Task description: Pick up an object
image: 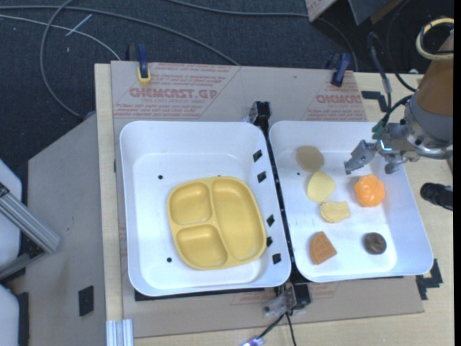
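Note:
The right bin (414, 222) holds several food pieces: a tan round piece (310, 157), a pale yellow piece (320, 187), a smaller yellow piece (335, 211), an orange ball (369, 191), an orange-brown wedge (322, 248) and a dark brown disc (374, 244). My gripper (374, 161) hangs over the bin's upper right part, just above the orange ball. Its fingers (356, 161) are spread apart with nothing between them.
The left bin (137, 164) holds a yellow three-compartment plate (215, 222). Black clips (261, 111) join the two bins along the middle divider. Blue clamps (144, 69) hold the board at the back. Cables lie on the dark floor behind.

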Robot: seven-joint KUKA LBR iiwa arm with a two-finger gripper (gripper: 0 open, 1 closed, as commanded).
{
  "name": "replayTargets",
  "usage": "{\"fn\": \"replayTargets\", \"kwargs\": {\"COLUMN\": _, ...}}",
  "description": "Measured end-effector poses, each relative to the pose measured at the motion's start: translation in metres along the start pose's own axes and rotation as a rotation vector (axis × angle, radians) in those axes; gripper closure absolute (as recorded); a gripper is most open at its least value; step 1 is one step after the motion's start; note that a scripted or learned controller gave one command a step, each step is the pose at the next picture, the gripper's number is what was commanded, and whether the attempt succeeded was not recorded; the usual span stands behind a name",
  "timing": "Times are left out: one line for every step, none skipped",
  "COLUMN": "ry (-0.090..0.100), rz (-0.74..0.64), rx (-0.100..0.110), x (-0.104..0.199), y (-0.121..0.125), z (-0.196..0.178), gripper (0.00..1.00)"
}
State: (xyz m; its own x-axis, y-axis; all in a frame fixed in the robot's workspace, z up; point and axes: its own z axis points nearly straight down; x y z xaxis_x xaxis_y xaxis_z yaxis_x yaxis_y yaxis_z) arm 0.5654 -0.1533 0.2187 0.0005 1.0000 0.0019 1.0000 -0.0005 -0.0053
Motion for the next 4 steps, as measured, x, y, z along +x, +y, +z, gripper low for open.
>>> {"fn": "replayTargets", "kwargs": {"ry": 0.001, "rz": -0.001, "rx": 0.000, "x": 0.003, "y": -0.004, "z": 0.043, "gripper": 0.00}}
{"fn": "replayTargets", "kwargs": {"ry": 0.001, "rz": -0.001, "rx": 0.000, "x": 0.010, "y": 0.001, "z": 0.088, "gripper": 0.00}}
{"fn": "replayTargets", "kwargs": {"ry": -0.001, "rz": 0.000, "rx": -0.005, "x": 0.009, "y": 0.002, "z": 0.075, "gripper": 1.00}}
{"fn": "replayTargets", "kwargs": {"ry": -0.003, "rz": -0.001, "rx": -0.010, "x": 0.012, "y": -0.005, "z": 0.014, "gripper": 1.00}}
